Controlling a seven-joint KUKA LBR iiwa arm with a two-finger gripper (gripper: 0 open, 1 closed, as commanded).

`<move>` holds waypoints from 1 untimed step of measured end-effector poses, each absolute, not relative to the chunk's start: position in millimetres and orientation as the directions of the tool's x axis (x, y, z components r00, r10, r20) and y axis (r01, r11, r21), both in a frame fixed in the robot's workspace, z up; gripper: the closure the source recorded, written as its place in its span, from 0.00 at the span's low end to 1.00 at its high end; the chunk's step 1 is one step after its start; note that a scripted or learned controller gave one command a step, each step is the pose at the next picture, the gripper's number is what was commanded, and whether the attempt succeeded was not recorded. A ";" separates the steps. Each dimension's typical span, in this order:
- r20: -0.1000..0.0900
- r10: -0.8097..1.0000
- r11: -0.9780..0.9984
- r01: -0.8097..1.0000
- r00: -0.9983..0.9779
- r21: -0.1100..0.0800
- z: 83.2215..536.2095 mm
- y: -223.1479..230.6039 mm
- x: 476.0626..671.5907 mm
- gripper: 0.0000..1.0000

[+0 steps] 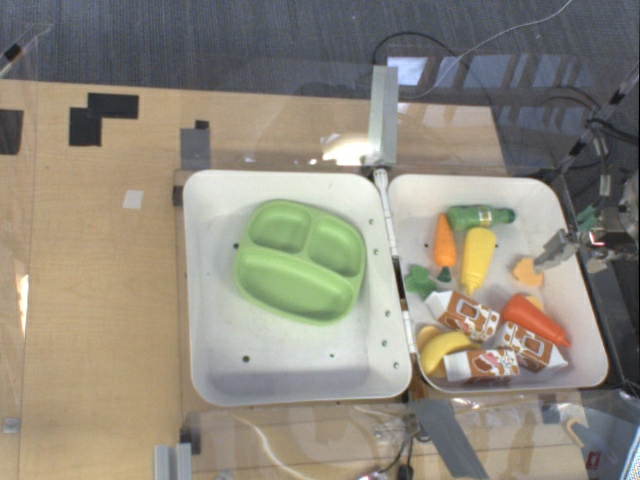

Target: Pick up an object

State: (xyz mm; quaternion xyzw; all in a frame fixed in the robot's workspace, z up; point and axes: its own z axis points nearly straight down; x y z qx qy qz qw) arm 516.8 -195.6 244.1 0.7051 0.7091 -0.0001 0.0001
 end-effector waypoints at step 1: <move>-0.005 0.975 0.223 0.975 -0.223 0.012 88.6 -168.3 612.6 0.00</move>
